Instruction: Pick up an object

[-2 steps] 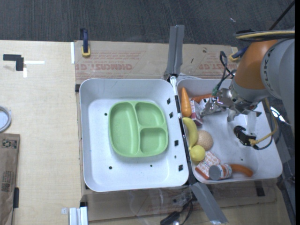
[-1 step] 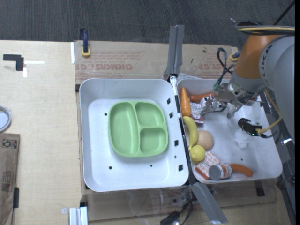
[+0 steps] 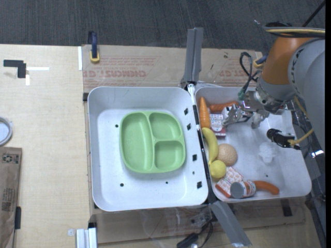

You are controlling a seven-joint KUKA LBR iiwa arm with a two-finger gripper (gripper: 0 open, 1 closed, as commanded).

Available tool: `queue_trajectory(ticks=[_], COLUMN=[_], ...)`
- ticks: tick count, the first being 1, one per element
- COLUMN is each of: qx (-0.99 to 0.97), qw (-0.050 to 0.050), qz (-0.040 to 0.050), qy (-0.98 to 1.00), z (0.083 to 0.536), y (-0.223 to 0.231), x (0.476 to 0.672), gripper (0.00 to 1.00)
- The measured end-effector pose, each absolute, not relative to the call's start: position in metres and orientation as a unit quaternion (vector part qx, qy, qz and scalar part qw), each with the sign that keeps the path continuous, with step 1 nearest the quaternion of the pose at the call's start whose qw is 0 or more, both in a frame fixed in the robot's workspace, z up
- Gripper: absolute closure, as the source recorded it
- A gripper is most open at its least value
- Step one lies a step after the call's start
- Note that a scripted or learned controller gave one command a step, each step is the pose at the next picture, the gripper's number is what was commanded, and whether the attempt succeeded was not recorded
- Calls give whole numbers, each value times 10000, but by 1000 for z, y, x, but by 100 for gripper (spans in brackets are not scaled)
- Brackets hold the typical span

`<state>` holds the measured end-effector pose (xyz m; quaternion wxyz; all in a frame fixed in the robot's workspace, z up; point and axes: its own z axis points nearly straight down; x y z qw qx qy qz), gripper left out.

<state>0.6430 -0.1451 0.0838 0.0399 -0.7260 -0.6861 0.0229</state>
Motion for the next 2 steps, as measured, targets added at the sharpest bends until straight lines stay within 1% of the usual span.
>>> queue_trajectory(ticks=[1, 2], qx=[-7288, -7211], qw=[401, 195], qz=[214, 92], qy=[-6832, -6925], z=[84, 90], y=[-156, -181], x=[644, 652], gripper=[0, 0])
